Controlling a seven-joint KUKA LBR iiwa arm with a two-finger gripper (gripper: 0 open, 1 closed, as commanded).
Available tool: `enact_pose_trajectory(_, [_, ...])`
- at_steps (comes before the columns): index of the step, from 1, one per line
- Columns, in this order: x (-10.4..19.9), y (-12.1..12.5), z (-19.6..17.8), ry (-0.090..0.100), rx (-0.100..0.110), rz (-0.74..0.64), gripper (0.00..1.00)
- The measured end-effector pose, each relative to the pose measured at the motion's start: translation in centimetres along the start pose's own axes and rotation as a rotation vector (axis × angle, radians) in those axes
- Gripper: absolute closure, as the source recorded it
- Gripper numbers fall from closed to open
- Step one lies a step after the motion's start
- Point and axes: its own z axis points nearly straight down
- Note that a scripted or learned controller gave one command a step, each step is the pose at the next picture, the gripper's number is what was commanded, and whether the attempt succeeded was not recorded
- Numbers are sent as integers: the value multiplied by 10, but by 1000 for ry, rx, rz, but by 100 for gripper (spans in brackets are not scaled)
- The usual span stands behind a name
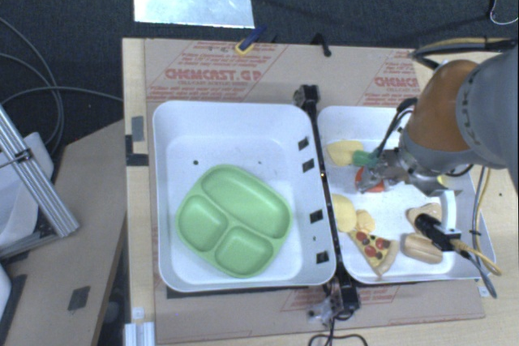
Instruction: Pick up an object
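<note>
Orange toy sits under the lowered gripper, jaw state unclear, so no pick is confirmed yet.

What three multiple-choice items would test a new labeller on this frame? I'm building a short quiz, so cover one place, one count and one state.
1. Where does the green plate lie?
A. left bin
B. right bin
C. the floor

2. How many compartments does the green plate have?
A. two
B. three
C. five

3. How does the pizza slice lie?
A. flat on the right bin floor
B. lifted in the air
C. on the green plate

Answers: 1 A, it sits in the left bin. 2 B, three hollows show. 3 A, it rests near that bin's front edge, apart from the gripper.
</note>
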Motion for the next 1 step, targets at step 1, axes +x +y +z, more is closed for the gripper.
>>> enact_pose_trajectory(1, [44,76,-135,0,-17,-8,100])
